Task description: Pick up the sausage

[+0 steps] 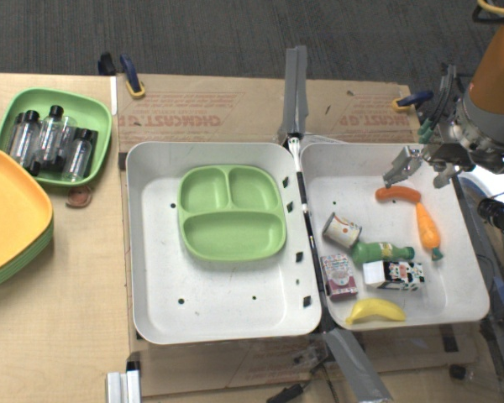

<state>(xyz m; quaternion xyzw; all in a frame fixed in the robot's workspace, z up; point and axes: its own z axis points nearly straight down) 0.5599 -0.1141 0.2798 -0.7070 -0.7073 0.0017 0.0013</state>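
Note:
The sausage (398, 195), a short orange-red link, lies near the back of the right bin (470, 309). My gripper (422, 173) hangs just above and behind it, at the bin's far right. One fingertip (401, 167) sits right over the sausage's back edge and the other is further right. The fingers are spread open with nothing between them, and the sausage rests on the bin floor.
A carrot (428, 227) lies just right of the sausage. In front of them are a small can (342, 231), a green bottle (382, 252), a pink box (339, 275), a black-and-white carton (395, 274) and a banana (375, 311). The left bin holds a green divided plate (232, 211).

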